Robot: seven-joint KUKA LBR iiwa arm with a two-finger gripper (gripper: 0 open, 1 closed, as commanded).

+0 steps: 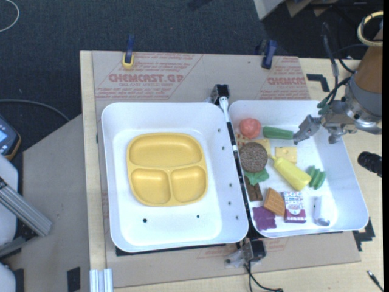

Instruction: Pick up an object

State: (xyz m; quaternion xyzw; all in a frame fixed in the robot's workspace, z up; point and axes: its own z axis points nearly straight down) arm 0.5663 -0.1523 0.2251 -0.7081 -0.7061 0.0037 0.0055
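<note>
Our pincer (319, 131), prongs apart and holding nothing, hovers over crowded toys; we risk nudging the green cucumber (278, 132) aside.

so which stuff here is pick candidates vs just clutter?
Job:
gripper, above the right bin
red ball
green cucumber
brown patty
yellow bottle
small carton
purple piece

Lying about:
yellow divided plate in the left bin
blue clamps
cables
</note>
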